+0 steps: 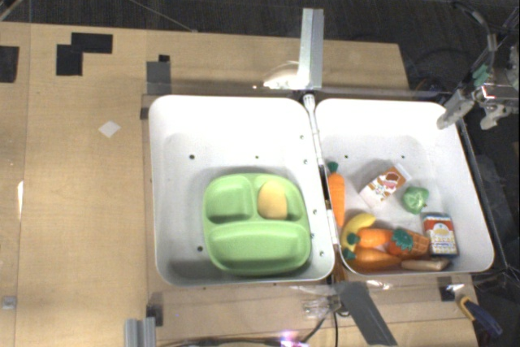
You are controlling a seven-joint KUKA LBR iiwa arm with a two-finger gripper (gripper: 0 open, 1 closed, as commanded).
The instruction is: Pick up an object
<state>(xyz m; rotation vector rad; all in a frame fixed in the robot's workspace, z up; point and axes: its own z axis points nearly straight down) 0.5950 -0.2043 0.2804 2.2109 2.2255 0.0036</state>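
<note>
My gripper hangs over the far right corner of the right bin, open, with nothing between its fingers. It is well above and behind the objects. In the right bin's near half lie an orange carrot, a white snack packet, a green round piece, a small red-labelled can, a yellow banana and orange toy foods bunched at the front wall. The left bin holds a green divided plate with a yellow lemon-like fruit in its upper right compartment.
A grey metal post stands behind the divider between the bins. The far half of the right bin is bare white floor. Cables and fittings sit off the bench's right front corner.
</note>
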